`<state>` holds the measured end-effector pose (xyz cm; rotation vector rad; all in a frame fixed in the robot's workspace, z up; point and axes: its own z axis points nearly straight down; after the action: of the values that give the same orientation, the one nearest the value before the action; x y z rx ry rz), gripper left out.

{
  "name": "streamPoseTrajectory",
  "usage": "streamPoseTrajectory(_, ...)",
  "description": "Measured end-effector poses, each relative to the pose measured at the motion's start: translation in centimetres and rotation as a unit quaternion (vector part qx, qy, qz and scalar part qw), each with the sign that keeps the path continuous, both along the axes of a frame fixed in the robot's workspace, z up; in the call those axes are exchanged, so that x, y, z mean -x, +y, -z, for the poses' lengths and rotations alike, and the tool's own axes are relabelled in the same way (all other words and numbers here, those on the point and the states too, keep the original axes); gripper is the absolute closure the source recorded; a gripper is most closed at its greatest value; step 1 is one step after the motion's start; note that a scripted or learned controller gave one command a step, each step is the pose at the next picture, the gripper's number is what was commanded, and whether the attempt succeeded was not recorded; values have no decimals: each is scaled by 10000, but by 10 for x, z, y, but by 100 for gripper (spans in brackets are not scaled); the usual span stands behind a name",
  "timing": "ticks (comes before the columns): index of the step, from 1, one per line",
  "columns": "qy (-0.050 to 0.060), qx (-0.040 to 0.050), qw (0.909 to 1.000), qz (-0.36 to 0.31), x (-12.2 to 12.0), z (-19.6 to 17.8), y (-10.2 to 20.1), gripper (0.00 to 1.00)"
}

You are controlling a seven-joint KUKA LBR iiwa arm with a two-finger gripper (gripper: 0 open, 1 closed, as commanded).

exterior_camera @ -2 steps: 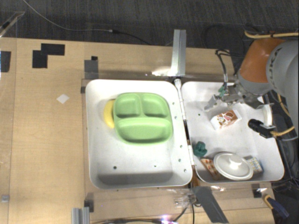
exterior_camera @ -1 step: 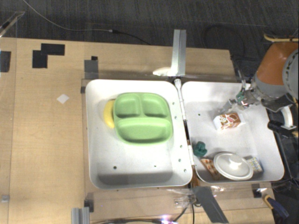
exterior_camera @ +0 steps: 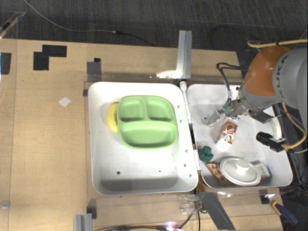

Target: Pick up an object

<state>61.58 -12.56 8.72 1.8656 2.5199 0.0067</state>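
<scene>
Wooden bench [exterior_camera: 48,143] under my camera carries two white bins. My gripper [exterior_camera: 225,109] hangs over the right bin [exterior_camera: 285,170]; I cannot tell its state. Just below it lies a small snack packet [exterior_camera: 229,132], apart.

Left white bin [exterior_camera: 101,167] has loads of open floor from about 5 round to 9 o'clock; the green sectioned plastic tray [exterior_camera: 146,121] hogs the 12 o'clock end, with a yellow thing [exterior_camera: 111,117] tucked against its 9 o'clock side. Right white bin [exterior_camera: 199,97] is tighter: small red-and-white packet [exterior_camera: 228,132] mid-floor, round white lid [exterior_camera: 239,171] at 6, teal lump [exterior_camera: 206,153] at 8. Grey arm [exterior_camera: 284,81] blocks 1 to 3 o'clock.
</scene>
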Motion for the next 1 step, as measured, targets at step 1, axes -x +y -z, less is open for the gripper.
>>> streamPoseTrajectory(1, -7, 9, 9999, -130, 41, -1, -10, 0)
